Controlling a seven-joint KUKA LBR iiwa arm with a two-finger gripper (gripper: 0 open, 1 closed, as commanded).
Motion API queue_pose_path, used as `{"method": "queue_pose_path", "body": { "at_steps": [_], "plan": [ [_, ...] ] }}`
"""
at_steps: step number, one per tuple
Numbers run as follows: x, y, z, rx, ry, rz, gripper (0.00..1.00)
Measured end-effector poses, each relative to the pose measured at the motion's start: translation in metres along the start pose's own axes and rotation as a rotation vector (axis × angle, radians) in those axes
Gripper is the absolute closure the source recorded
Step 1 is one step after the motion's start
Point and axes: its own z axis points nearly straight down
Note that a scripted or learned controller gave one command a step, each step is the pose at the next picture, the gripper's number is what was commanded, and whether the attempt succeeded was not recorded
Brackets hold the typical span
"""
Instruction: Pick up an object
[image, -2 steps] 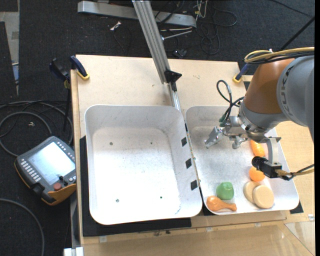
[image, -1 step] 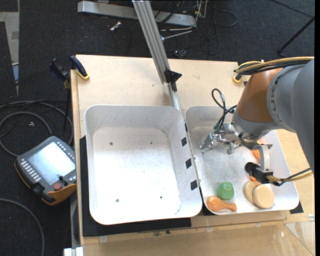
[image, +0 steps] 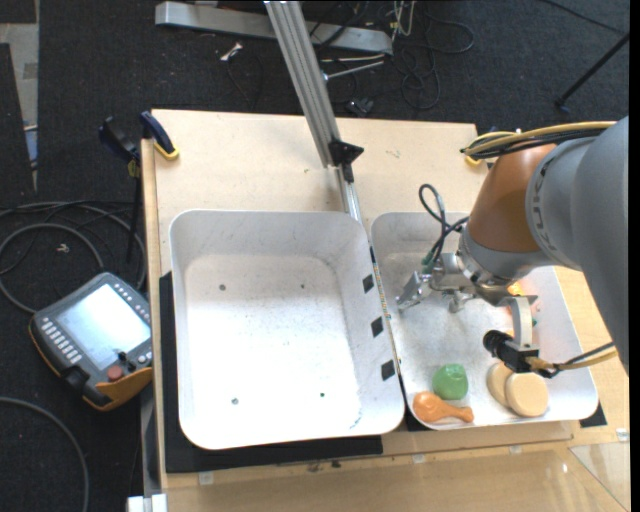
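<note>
The right bin (image: 400, 238) holds three things along its near wall: a green rounded object (image: 450, 380), an orange pear-shaped object (image: 440, 407) lying just in front of it, and a beige rounded object (image: 522, 393) at the near right corner. My gripper (image: 432, 297) hangs over the middle of this bin, pointing left toward the divide between the bins. Its two metal fingers (image: 409, 296) stand spread apart with nothing between them. The green object lies below and slightly right of the gripper, apart from it. The grey arm with its orange band covers the bin's right part.
The left bin (image: 200, 235) sits next to the right one, sharing a raised edge. A slanted aluminium pole (image: 312, 85) reaches down to the bins' far junction. A black and yellow clamp (image: 140, 135) sits on the bench's far left corner.
</note>
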Motion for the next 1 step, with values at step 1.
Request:
{"method": "queue_pose_path", "body": {
  "at_steps": [1],
  "plan": [
    [-0.0002,0.0007,-0.0112,-0.003,0.000,0.001,1.00]
  ]
}}
